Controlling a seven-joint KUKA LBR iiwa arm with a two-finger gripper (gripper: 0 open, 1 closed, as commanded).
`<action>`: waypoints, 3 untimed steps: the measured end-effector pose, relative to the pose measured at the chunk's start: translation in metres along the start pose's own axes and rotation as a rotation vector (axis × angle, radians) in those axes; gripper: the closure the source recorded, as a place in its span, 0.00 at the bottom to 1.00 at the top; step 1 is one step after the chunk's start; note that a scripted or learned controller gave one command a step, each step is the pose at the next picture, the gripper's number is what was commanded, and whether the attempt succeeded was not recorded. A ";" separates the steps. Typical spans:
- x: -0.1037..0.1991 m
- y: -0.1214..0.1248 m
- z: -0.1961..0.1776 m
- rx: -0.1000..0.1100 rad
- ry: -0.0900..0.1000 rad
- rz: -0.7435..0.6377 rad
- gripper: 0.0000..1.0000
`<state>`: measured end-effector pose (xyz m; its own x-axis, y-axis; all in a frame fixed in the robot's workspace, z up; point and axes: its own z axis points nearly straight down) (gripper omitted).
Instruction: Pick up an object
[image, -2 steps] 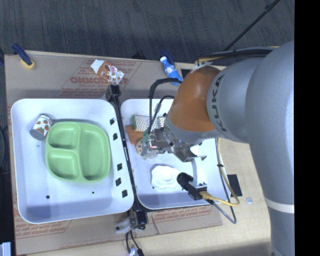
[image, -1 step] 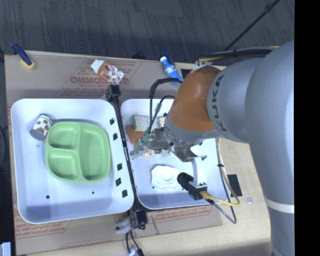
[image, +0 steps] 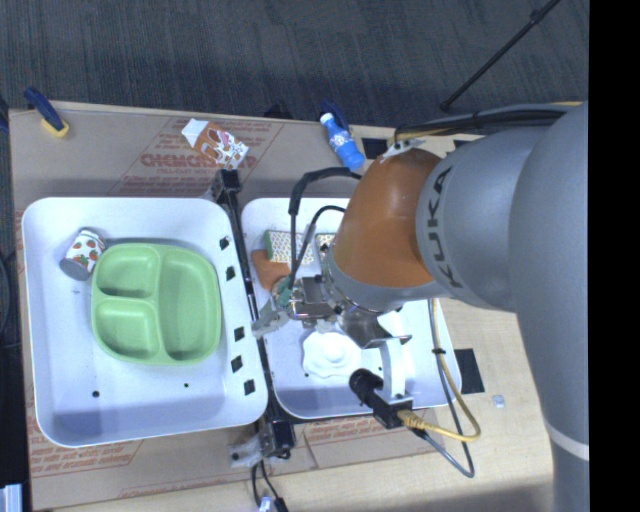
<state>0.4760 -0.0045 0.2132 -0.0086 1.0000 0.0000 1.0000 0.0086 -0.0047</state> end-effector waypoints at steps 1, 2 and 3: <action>-0.048 0.000 -0.098 -0.006 -0.001 0.004 0.00; -0.108 -0.002 0.051 0.002 0.000 0.003 0.00; -0.105 0.033 0.122 0.001 0.001 0.001 0.00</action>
<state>0.5097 -0.1093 0.0909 -0.0078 1.0000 0.0014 1.0000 0.0078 -0.0058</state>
